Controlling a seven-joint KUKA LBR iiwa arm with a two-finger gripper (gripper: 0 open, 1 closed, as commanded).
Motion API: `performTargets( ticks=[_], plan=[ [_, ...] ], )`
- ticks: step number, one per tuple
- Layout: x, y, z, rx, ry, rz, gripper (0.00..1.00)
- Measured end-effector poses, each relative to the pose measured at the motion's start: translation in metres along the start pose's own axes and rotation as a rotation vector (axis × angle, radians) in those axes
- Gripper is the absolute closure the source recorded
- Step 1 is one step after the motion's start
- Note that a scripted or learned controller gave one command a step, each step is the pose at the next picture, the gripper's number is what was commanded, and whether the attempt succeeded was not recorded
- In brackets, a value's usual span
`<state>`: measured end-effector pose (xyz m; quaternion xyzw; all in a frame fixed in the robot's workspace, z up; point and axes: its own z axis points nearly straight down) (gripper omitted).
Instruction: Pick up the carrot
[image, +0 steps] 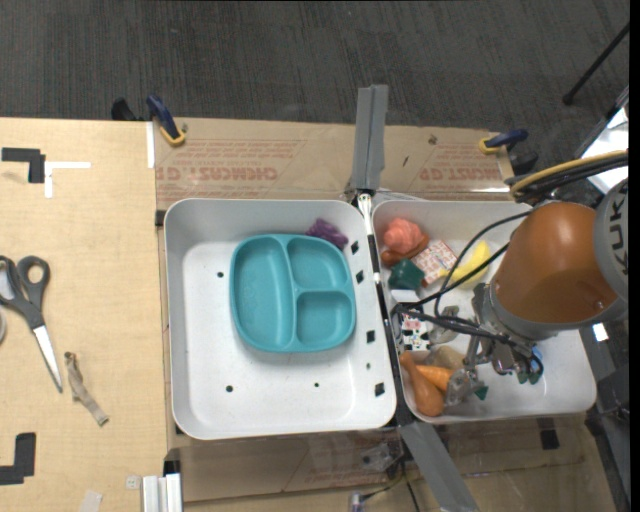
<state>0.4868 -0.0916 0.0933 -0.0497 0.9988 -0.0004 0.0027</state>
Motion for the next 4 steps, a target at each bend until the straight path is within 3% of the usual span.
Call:
performTargets(
  ticks=[2,3,4],
  plan=[
    [0.001,-0.003,0.0,0.001,0.0,-0.184,0.0],
    [0.002,-0.012,-0.021,-0.001,0.002,-0.156,0.0],
    [-0.008,-0.01,0.0,-0.001,0.001,-0.162,0.0]
  ],
)
